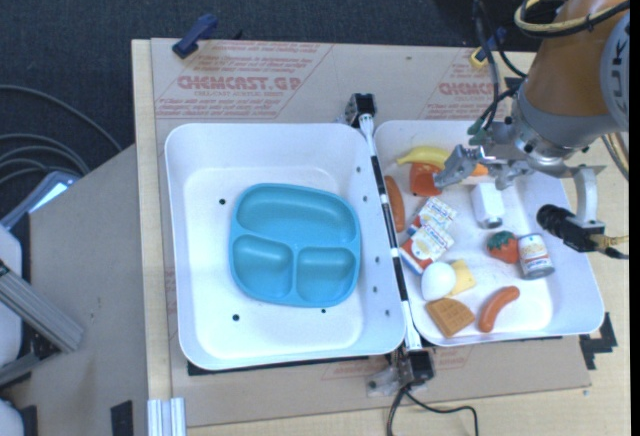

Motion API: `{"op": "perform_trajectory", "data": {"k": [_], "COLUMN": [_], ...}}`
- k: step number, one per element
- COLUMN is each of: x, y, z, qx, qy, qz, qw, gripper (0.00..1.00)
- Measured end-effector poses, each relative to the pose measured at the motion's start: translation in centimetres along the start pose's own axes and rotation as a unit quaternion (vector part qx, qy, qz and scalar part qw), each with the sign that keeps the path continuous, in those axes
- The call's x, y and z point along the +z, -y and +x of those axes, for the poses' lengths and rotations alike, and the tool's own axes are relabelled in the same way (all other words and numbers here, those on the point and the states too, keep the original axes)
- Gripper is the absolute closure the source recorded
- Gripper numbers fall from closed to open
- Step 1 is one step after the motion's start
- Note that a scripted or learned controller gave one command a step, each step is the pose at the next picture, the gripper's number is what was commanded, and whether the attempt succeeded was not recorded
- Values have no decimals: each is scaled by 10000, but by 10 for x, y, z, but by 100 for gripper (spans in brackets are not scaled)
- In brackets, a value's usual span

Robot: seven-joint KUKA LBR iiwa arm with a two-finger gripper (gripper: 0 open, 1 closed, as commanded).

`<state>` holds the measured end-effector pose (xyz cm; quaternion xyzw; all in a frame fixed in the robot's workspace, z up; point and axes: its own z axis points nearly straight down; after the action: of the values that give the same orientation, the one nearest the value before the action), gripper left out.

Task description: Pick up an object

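White plastic forms both shallow bins on the bench. The left bin (pixel 190 224) holds a light blue divided plate (pixel 295 244) lying flat near its middle, with three compartments facing up.

The right bin (pixel 575 309) carries a scatter of toy food. A yellow banana (pixel 422 156) lies near its far left corner, with a red-orange sausage-shaped piece (pixel 395 202) along the left wall just below it. Two small white printed packets (pixel 432 229) sit near the bin's middle, touching each other. A white egg (pixel 437 280) rests toward the near left, touching a yellow cheese wedge (pixel 462 276). A tan waffle-patterned cracker (pixel 449 316) lies at the near edge, beside an orange-red hot dog (pixel 498 307). A small tin can (pixel 534 256) stands just beside a red strawberry (pixel 503 246) toward the right wall.

The grey arm with its orange band (pixel 570 74) reaches in over the far right corner. Its gripper (pixel 480 169) hangs above a red object (pixel 424 181) and a white block (pixel 487 205); I cannot tell how it is set.
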<state>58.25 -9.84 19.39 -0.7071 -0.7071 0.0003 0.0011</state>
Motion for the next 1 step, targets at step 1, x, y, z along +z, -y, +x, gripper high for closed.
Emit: {"op": "perform_trajectory", "data": {"k": [1], "x": [92], "y": [-1], "z": [-34], "qx": [-7], "qy": [30], "qz": [-93], "qw": [10000], "gripper": [0]}}
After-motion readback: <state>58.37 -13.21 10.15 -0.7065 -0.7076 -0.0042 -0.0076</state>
